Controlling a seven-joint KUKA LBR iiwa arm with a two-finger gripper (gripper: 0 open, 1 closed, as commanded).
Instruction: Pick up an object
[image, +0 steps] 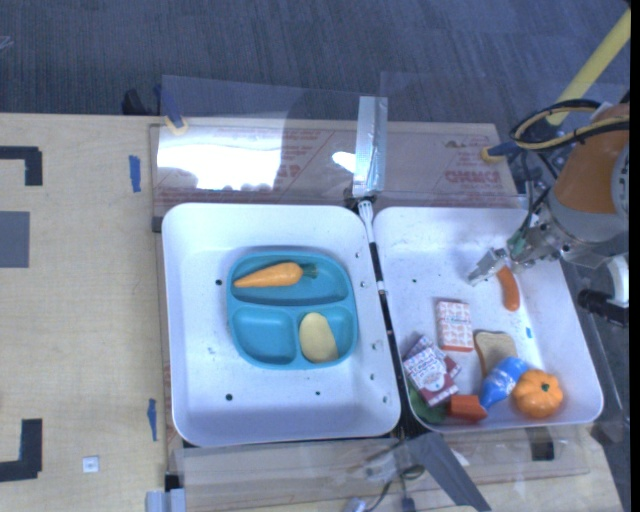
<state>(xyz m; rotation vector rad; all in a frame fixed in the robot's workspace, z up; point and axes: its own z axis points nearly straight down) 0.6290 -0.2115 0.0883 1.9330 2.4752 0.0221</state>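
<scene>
My gripper (500, 267) hangs over the upper part of the right bin (430, 240), open, with one grey finger (487, 266) pointing left. A small orange-red sausage (510, 289) lies on the bin floor just below it. The sausage's top end sits right beside the fingers, and nothing is visibly clasped between them. Lower in the same bin lie a small carton (454, 325), a bread slice (494, 348), a red-and-white packet (430, 368), a blue bottle (500, 380), an orange pumpkin (538, 393) and a red block (466, 406).
The left bin (190, 330) holds a blue divided plate (262, 335) with a carrot (268, 275) and a yellow potato-like piece (318, 337). A raised divider (372, 270) separates the bins. A clear panel (300, 150) stands behind them.
</scene>
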